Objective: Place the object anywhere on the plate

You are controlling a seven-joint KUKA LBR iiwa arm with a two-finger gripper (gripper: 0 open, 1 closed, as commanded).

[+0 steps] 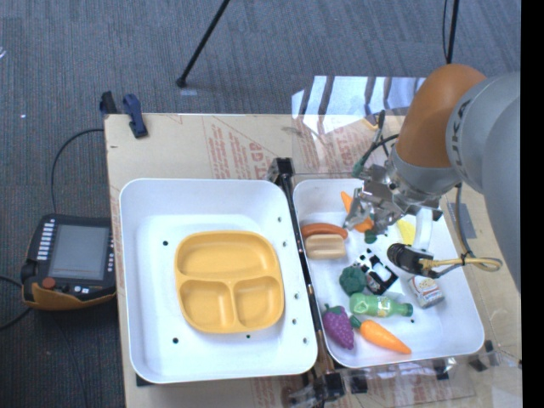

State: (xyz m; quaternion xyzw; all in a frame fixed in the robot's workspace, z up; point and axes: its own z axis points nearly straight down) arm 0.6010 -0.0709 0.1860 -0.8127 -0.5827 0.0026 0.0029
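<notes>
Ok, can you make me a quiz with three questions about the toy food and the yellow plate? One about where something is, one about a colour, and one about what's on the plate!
1. Where is the yellow plate?
A. In the left bin
B. In the right bin
C. On the floor

2. What colour is the toy grapes?
A. Blue
B. Purple
C. White

3. What lies on the plate?
A. The hot dog
B. The carrot
C. Nothing yet

Answers:
1. A, the plate sits in the middle of the left bin, apart from the toys.
2. B, the grapes near the right bin's front-left corner are purple.
3. C, all three plate compartments are bare; the hot dog and carrot lie in the right bin, where the gripper is.
</notes>
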